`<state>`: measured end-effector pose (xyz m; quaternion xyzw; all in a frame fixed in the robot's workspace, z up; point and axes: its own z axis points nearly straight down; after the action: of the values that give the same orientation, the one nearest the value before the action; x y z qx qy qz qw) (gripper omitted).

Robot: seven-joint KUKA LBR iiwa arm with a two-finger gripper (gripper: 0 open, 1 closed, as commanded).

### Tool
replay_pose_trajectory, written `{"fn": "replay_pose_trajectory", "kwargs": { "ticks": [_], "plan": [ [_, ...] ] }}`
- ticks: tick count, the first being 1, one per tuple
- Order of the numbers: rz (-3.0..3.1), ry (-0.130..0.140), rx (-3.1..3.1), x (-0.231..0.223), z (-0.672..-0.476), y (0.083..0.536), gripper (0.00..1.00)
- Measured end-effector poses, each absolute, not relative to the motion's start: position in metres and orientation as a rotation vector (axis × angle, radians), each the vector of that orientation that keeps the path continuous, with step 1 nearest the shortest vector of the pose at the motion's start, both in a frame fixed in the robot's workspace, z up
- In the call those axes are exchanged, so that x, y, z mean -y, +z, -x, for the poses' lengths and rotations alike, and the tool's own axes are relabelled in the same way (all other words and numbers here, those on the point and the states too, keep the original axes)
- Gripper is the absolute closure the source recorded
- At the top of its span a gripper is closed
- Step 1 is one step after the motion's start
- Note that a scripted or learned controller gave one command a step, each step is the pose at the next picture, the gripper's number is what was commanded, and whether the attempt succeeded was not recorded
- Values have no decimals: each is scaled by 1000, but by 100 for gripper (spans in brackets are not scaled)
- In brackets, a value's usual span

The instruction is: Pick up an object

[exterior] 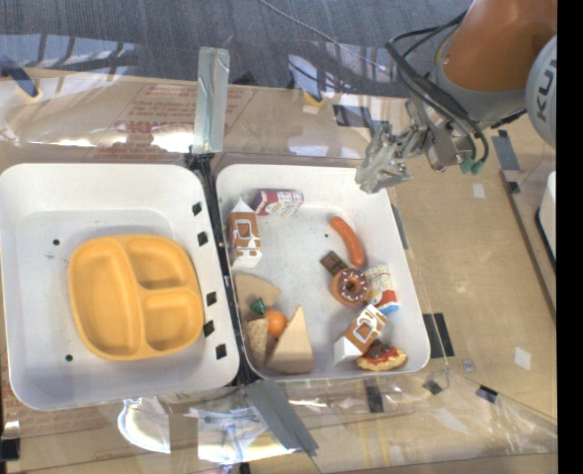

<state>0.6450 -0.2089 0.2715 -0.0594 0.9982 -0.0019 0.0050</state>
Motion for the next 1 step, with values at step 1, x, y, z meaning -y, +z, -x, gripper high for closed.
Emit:
{"fn": "replay_pose_trajectory", "kwargs": {
  "ticks": [1],
  "plan": [
    [468,-5,-3098,208,-659,286,100]
  ]
}}
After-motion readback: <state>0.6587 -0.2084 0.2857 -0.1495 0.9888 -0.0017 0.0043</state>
